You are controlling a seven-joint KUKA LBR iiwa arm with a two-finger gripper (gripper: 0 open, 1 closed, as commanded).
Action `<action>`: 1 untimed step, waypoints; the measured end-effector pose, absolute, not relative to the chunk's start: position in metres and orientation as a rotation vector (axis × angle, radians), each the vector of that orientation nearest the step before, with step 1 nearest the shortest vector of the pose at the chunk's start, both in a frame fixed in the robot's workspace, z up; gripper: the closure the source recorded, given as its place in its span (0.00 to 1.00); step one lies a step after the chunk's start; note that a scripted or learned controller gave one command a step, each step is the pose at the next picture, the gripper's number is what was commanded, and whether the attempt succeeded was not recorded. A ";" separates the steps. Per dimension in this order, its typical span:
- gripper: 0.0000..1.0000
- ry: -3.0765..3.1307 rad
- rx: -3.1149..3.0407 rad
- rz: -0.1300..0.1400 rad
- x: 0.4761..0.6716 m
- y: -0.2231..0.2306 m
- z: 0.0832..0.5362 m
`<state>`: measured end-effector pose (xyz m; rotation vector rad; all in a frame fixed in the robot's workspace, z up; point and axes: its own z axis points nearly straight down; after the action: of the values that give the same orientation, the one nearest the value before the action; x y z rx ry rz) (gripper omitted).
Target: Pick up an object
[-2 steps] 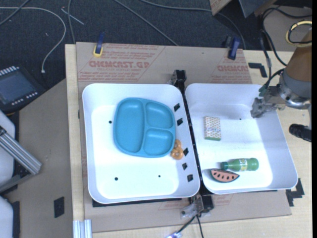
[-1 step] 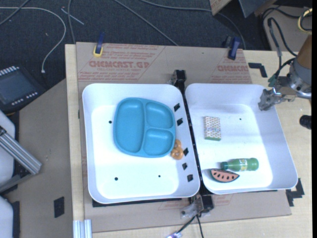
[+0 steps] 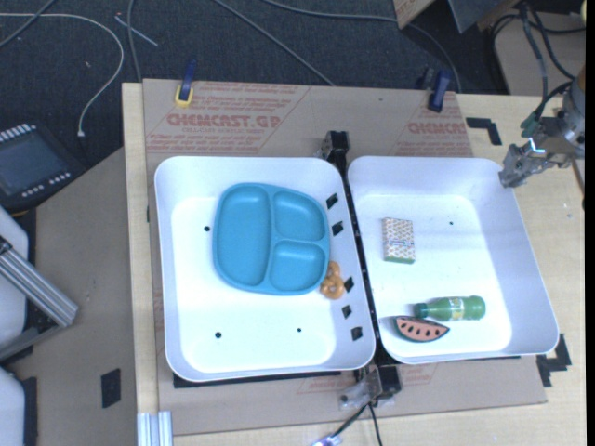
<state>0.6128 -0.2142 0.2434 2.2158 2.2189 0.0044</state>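
The right bin [image 3: 521,249] holds a patterned sponge block [image 3: 399,240], a small green bottle [image 3: 452,308] lying on its side, and a watermelon slice toy [image 3: 419,329] near the front edge. My gripper [image 3: 517,170] hovers at the bin's far right corner, apart from all three objects, with nothing seen between its fingers. In the left bin [image 3: 186,323] lies a blue divided plate [image 3: 271,239], with a small orange-brown object [image 3: 332,282] at the plate's right edge.
A row of black clips [image 3: 342,249] runs along the seam between the two bins. Cardboard sheeting [image 3: 279,119] lies behind the bins, held by blue clamps [image 3: 186,89]. Cables trail on the dark floor at the back left.
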 end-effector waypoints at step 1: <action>1.00 2.228 2.218 0.001 0.594 -0.160 0.251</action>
<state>0.5943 -0.1603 0.2508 2.2182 2.2285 0.0014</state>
